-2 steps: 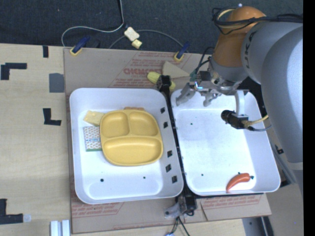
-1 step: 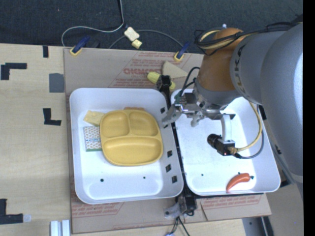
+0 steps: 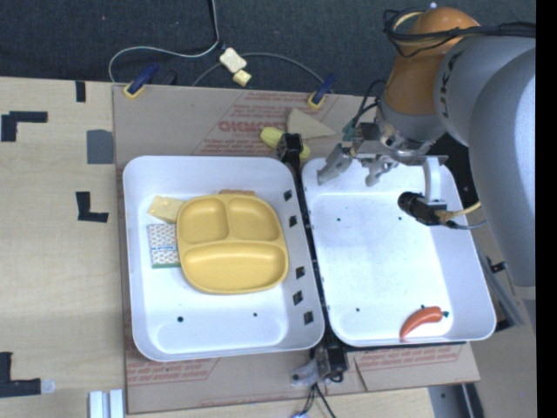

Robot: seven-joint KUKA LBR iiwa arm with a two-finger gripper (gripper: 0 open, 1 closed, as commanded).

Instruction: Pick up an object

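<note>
Gripper (image 3: 352, 171) released, empty, above right bin (image 3: 392, 259) far edge. Step: approach. Next: travel to orange pepper (image 3: 421, 320) at near right corner, descend, clench.

In the left bin we see a yellow divided plate (image 3: 232, 243) lying flat, with a small patterned packet (image 3: 162, 245) and a pale yellow wedge (image 3: 164, 207) tucked at its left edge. An orange chili pepper (image 3: 421, 320) lies in the right bin's near corner.
</note>
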